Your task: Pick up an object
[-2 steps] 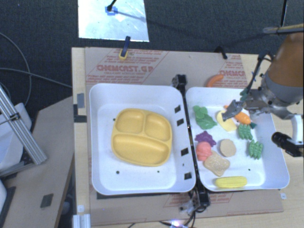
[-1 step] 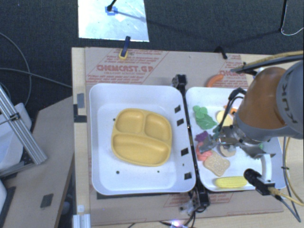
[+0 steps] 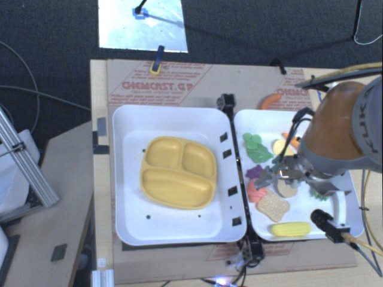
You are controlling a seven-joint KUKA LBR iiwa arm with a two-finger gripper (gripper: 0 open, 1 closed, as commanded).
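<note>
My gripper (image 3: 273, 177) hangs low over the middle of the right bin (image 3: 353, 220), reaching in from the right. It sits just beside a purple toy (image 3: 254, 173) and above a red piece (image 3: 257, 192). Under the wrist lies a round beige piece (image 3: 286, 189). A toast slice (image 3: 273, 207) and a yellow corn cob (image 3: 291, 229) lie nearer the front edge. Green leafy pieces (image 3: 257, 148) lie toward the back left, with a pale yellow piece (image 3: 280, 146) and an orange piece (image 3: 294, 140) partly hidden by the arm.
The left bin (image 3: 128, 220) holds a yellow divided plate (image 3: 178, 172). An orange sausage-like toy (image 3: 270, 101) lies on the cardboard behind the right bin. Black clips (image 3: 234, 190) line the divider between the bins.
</note>
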